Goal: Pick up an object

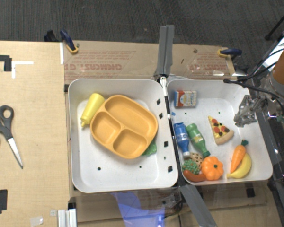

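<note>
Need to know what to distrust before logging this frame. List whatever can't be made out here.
- Gripper, camera view: small and blurred against the right bin's wall; its state is unreadable.
- Green object: mostly hidden under the orange divided tray; identity unclear.
- Red item: covered by the cookie and pumpkin.
- Scissors: one handle loop cut off by the left edge.

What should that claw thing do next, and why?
Probably ease left and down toward the pizza slice. The gripper sits at the right bin's right side with nothing between its fingers, and the slice lies nearest, apart from the other toys.
</note>
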Robot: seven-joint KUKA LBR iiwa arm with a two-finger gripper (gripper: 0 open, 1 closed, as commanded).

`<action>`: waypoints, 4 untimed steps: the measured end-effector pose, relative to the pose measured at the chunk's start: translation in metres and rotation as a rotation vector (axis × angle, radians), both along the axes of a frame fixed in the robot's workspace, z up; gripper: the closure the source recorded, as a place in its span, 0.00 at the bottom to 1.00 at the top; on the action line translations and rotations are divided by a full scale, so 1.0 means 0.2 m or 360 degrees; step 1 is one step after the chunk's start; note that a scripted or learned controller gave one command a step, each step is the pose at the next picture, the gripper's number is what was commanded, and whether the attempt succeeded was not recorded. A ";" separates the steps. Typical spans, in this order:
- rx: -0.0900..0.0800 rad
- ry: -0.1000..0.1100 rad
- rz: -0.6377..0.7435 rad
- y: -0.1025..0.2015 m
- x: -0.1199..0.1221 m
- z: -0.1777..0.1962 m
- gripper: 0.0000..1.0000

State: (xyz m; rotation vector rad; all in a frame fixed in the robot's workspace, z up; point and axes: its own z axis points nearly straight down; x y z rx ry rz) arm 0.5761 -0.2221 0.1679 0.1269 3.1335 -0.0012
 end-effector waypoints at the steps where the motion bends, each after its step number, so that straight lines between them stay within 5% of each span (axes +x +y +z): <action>1: 0.0001 0.0000 0.0001 0.00 0.00 0.00 0.00; 2: -0.0005 -0.0011 0.0096 0.16 -0.02 -0.35 0.00; 3: -0.0003 -0.0009 0.0108 0.22 -0.38 -0.35 0.00; 4: -0.0002 -0.0016 0.0327 0.62 0.10 -0.35 0.00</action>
